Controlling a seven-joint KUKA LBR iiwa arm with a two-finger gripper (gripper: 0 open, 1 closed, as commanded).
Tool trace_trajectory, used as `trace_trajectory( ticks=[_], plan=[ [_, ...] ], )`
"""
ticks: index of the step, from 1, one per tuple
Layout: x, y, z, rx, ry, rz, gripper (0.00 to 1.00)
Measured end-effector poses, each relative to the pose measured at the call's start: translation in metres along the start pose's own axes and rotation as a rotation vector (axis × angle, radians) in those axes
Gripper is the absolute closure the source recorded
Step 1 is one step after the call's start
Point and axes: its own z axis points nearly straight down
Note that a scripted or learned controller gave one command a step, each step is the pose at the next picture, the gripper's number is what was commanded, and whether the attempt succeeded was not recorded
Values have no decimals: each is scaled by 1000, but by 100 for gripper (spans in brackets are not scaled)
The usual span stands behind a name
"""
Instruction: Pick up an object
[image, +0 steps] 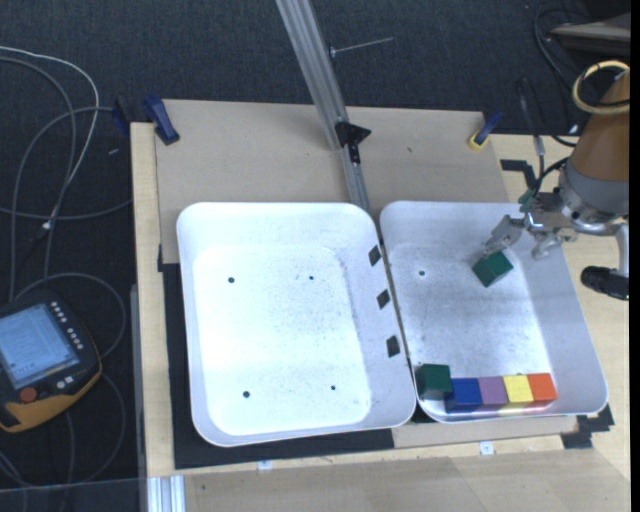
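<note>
A dark green block lies tilted in the upper middle of the right bin. My gripper hangs at that bin's upper right, its two fingers spread open. The left fingertip sits just above the green block's top edge, and the block is not between the fingers. Along the right bin's front rim runs a row of blocks: green, blue, purple, yellow and orange.
The left bin lies beside the right one, with black clips along the shared edge. A slanted metal pole rises from the back. A teach pendant and cables lie off the bench at the left.
</note>
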Motion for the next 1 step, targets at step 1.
trace_trajectory(
  ticks=[1],
  plan=[
    [14, 0, 43, -4, 1, -4, 0]
  ],
)
